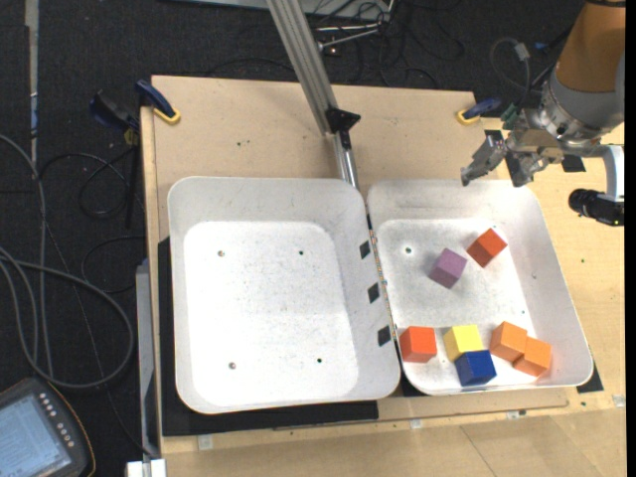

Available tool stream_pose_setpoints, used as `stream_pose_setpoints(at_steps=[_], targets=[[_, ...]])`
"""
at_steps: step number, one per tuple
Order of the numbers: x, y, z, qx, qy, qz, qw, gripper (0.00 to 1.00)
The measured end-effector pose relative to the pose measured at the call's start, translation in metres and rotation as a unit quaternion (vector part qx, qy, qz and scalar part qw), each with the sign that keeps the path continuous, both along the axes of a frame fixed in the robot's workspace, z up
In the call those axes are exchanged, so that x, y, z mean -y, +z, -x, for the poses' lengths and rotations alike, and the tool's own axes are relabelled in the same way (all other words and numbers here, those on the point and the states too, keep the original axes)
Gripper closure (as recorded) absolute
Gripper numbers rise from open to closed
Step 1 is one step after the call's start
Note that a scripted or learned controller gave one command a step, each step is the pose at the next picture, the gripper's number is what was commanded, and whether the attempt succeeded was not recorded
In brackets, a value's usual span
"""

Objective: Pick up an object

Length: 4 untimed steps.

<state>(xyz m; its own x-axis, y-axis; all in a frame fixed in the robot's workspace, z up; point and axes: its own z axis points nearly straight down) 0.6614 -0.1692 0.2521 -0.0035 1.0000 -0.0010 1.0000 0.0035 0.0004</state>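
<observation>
Two white bins sit on the bench: right bin (556, 296) holds seven blocks, with the gripper (500, 162) spread above its far edge.

A pale wooden bench top (288, 127) sits square on a dark carpeted floor (70, 58). Black cables (60, 256) loop across that floor at left. Blue-and-yellow clamps (159, 102) grip the bench's far corners. A slanted metal pole (303, 48) crosses overhead, and a small screen (30, 430) glows at bottom left.
</observation>
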Motion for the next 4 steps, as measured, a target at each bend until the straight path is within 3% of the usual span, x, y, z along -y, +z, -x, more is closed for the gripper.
stream_pose_setpoints(at_steps=[1,4], targets=[[0.0,0.0,0.0,0.0,0.0,0.0001,1.0,0.0],[-0.01,-0.159,-0.004,-0.003,0.001,-0.0006,1.0,0.0]])
